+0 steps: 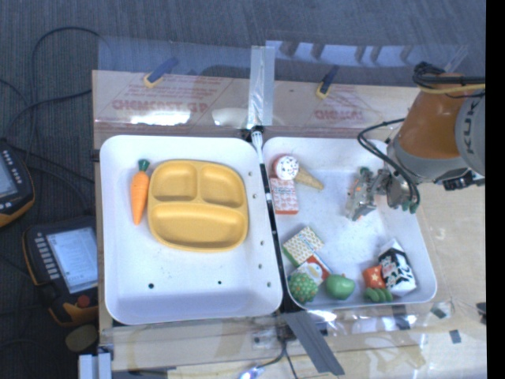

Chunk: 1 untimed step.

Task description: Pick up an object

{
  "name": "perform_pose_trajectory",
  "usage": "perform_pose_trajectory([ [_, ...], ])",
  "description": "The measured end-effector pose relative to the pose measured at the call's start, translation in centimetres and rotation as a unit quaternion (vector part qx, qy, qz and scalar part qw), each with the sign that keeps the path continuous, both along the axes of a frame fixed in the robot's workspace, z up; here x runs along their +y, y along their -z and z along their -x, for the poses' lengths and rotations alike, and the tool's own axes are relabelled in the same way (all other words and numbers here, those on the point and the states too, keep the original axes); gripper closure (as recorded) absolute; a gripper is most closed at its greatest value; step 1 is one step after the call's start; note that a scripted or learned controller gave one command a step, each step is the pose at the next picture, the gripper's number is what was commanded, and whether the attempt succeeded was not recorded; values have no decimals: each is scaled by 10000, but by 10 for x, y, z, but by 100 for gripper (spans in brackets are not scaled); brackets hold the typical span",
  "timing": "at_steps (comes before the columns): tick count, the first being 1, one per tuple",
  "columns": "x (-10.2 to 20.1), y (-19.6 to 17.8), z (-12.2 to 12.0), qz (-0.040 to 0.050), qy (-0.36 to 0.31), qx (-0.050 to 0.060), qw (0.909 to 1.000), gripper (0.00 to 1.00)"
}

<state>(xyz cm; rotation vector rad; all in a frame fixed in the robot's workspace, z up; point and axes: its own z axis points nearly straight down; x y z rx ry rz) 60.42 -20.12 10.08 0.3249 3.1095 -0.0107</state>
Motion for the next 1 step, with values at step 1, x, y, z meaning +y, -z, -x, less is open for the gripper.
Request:
perform_pose_trajectory([
  [1, 57, 9, 0, -30, 741, -7, 9972, 100],
])
